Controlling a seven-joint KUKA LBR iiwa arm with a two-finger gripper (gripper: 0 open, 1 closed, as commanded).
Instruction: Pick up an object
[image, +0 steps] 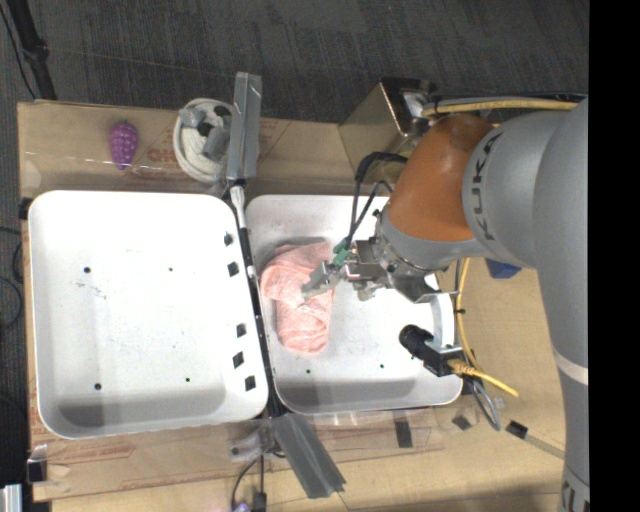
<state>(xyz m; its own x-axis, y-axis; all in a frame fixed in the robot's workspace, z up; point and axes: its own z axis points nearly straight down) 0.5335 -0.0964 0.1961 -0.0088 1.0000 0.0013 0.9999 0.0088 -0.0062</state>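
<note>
Glossy grey arm over crumpled pink cloth

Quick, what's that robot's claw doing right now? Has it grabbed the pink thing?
Gripper: down at the crumpled pink cloth in the right white bin; whether it is open, closed or holding the cloth cannot be told.

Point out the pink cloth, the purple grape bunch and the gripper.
pink cloth (298, 300): camera view, middle of the bundle.
purple grape bunch (123, 143): camera view, its centre.
gripper (322, 281): camera view, between its fingertips.

Purple grape cluster and white rope coil on bench.
</note>
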